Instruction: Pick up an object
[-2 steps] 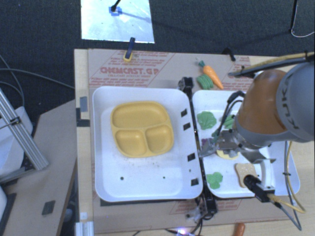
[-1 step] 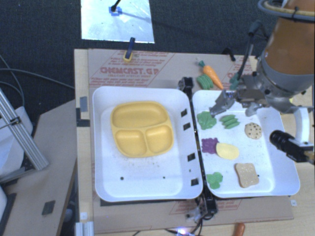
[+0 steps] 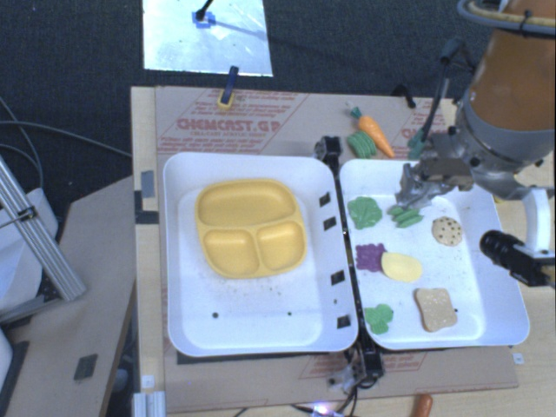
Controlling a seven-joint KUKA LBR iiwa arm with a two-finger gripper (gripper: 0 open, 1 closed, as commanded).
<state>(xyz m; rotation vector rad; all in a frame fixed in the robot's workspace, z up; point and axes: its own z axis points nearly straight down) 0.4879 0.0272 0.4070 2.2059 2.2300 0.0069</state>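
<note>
While the arm (image 3: 512, 85) reaches in from the right, its end effector (image 3: 415, 189) hangs low over the back of the right bin (image 3: 504, 320). It is right above a green pea pod toy (image 3: 405, 215), maybe touching it. I cannot tell how the end effector is set or if it holds the toy. Also in the right bin are a green leaf (image 3: 364, 211), purple grapes (image 3: 370, 255), a yellow piece (image 3: 401, 268), a cookie (image 3: 446, 230), toast (image 3: 435, 308) and a small green bit (image 3: 379, 317). A yellow tray (image 3: 250, 227) sits in the left bin (image 3: 182, 320). A carrot (image 3: 373, 130) lies on the worktop (image 3: 261, 120) behind the bins.
</note>
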